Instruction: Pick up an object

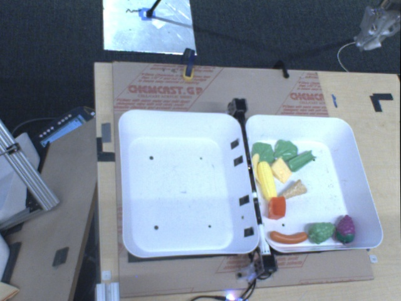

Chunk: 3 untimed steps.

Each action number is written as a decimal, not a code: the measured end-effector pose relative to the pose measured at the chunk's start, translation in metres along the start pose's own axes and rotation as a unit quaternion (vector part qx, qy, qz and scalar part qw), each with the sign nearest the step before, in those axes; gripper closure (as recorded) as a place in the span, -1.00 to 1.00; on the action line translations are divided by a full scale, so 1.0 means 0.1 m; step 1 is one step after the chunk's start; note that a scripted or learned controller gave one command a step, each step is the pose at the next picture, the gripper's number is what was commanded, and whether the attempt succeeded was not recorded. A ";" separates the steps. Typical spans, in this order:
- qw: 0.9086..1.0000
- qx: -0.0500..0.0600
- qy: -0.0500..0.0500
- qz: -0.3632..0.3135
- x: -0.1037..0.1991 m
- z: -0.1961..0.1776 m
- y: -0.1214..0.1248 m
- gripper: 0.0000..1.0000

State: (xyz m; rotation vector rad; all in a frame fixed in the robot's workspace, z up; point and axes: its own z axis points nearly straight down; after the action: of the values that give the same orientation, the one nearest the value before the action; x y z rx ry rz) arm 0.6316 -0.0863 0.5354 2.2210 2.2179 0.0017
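Jaws (376, 27): at the top right corner of the camera view, over the dark floor beyond the tabletop; blurred and pale, opening not readable, nothing visibly between them. Well apart from both bins.

Right bin (357, 162): white, shallow, holding all the candidate objects, clustered along its left wall and near edge.
- Toy corn cob (265, 179), yellow, lying lengthwise just beside the divider wall.
- Green leafy pieces (274, 149), two, touching at the far end of the cluster.
- Green pod-like piece (301, 160), tilted, just beside the leafy ones.
- Yellow wedge (282, 170), cheese-like, touching the corn.
- Tan wedge (294, 189), near the corn's lower end.
- Red-orange block (277, 208), small, just below the corn.
- Sausage (288, 236), orange-red, lying along the near wall.
- Green floret (321, 232), broccoli-like, just beside the sausage's end.
- Purple fruit (345, 229), touching the floret, near the bin's near right corner.

Left bin (131, 130): white, same form, side by side with the right one.

Tabletop (351, 93): board with red printed lettering under both bins.

Step in hand, as judged: approach not yet begun; no object lifted. Next move calls for travel down and left over the right bin, then descent on one item. Purple fruit or sausage likely the easier choices, each with some free space on one side; corn cluster crowded, risk of a pinch on two pieces at once.
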 end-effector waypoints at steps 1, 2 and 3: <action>1.000 0.000 -0.001 0.002 -0.73 0.00 -0.02 1.00; 1.000 -0.001 -0.001 0.001 -1.23 0.00 -0.08 1.00; 1.000 0.000 0.000 0.000 -1.21 -0.02 -0.89 1.00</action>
State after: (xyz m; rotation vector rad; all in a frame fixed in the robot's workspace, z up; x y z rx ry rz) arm 0.5424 -0.2074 0.5369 2.2217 2.2169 0.0026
